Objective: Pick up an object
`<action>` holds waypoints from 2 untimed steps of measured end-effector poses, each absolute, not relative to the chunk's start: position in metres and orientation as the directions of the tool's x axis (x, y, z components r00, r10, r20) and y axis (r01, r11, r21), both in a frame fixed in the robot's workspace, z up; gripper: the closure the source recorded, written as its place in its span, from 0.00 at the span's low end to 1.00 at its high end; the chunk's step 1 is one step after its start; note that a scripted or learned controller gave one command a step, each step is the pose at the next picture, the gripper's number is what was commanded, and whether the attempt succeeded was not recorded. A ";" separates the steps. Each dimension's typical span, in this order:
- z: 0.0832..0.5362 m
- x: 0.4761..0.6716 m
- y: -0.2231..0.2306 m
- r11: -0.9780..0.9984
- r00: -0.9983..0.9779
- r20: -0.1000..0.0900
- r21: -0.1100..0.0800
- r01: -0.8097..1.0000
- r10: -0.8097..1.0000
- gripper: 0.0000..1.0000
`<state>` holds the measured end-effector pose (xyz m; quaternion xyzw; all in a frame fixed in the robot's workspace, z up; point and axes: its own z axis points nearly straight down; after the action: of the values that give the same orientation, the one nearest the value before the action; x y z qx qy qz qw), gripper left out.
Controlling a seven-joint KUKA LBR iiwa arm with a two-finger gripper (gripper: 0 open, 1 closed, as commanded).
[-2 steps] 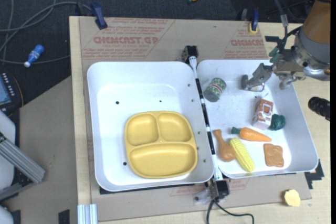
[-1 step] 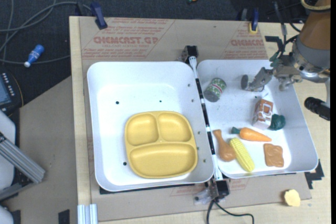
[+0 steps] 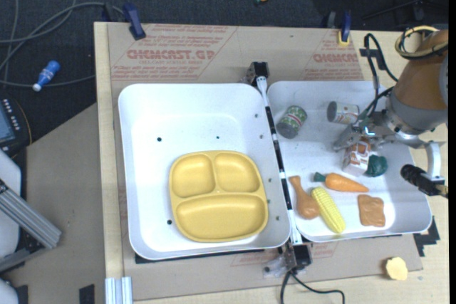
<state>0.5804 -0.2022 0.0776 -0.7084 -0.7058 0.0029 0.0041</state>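
Red lettering is printed on the brown board (image 3: 214, 53) beneath the two bins. Along its far edge, toward the far left corner, "CHEMCAST GP" can be read in large letters, with lines of smaller print above and below that cannot be made out. The same wording is repeated toward the far right corner, partly hidden.

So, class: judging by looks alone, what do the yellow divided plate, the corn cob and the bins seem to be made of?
Yellow divided plate: probably moulded plastic; even colour, soft sheen, rounded compartment ridges.
Corn cob: likely a plastic or rubber toy; uniform bright yellow, regular kernel rows.
Left bin and right bin: apparently thin formed plastic; glossy white, rounded corners, raised rims.
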 end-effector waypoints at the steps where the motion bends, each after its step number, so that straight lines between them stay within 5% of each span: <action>1: 0.097 0.586 -0.201 -0.001 0.001 -0.002 0.007 1.000 1.000 1.00; 2: 0.172 0.527 -0.123 0.005 -0.005 0.004 -0.003 1.000 1.000 1.00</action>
<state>0.5274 -0.1231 0.1715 -0.7054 -0.7088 -0.0006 0.0025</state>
